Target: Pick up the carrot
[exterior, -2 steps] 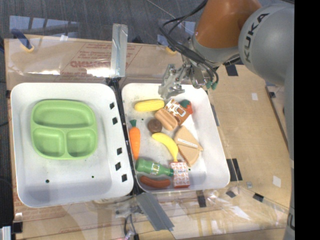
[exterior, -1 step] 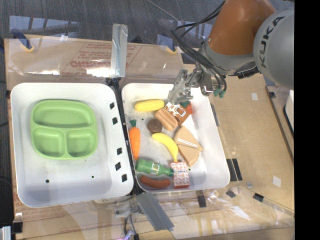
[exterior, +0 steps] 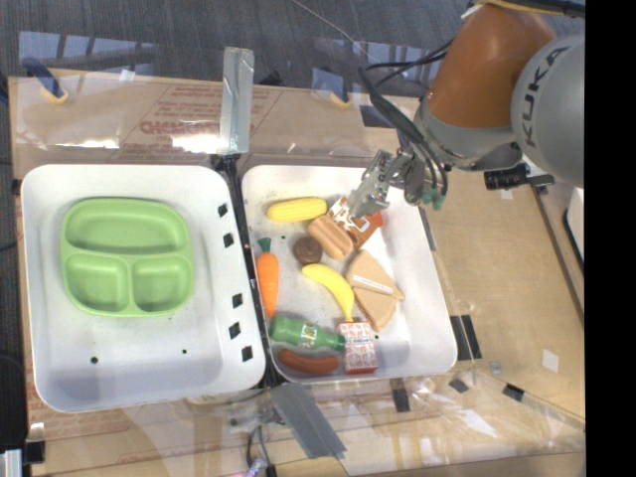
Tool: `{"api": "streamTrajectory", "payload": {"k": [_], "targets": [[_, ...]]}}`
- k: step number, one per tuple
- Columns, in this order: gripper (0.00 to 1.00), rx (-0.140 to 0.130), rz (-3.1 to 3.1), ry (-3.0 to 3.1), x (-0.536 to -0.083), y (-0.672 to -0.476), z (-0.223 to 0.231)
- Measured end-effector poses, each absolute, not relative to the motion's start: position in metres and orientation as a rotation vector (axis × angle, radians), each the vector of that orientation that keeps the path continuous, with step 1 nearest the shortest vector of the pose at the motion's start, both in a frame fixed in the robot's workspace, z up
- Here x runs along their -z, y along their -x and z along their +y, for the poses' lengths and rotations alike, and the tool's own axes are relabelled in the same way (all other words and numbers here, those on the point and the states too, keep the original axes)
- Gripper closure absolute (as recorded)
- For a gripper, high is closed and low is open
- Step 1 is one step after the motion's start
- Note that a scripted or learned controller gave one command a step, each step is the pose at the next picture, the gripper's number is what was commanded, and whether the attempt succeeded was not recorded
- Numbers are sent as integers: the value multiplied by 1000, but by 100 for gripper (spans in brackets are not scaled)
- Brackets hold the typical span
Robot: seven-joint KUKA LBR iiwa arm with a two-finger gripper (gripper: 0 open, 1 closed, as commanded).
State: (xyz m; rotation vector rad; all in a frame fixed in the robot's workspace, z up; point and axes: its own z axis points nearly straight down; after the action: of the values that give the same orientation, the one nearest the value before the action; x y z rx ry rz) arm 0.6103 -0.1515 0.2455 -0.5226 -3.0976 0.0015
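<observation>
White plastic left bin (exterior: 40, 266) holds a green three-compartment tray (exterior: 126, 256). White right bin (exterior: 432, 306) holds the orange carrot (exterior: 267, 281) near its left wall; its long axis runs nearly vertical in the camera view, green stem end pointing to the far side. A green bottle (exterior: 304, 334) lies just below the tip, partly covering a brown sausage (exterior: 310, 363). Further right lie a yellow corn cob (exterior: 296, 209), a hot dog bun (exterior: 331, 237) and a yellow banana (exterior: 330, 287). The metal two-finger gripper (exterior: 370, 199) hangs over the bin's far right corner; its finger spacing is blurred and cannot be determined, and whether it touches the orange-and-white item beneath is unclear.
</observation>
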Motion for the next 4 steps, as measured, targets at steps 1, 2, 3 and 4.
{"api": "streamTrajectory", "payload": {"k": [1,2,3,4], "targets": [[100,-1,-2892,1219,-231,-593,-125],[100,-1,-2705,1600,-245,-599,-72],[100,1,-2771,1476,-254,-571,-5],[100,-6,-2664,1655,-195,-567,14]]}}
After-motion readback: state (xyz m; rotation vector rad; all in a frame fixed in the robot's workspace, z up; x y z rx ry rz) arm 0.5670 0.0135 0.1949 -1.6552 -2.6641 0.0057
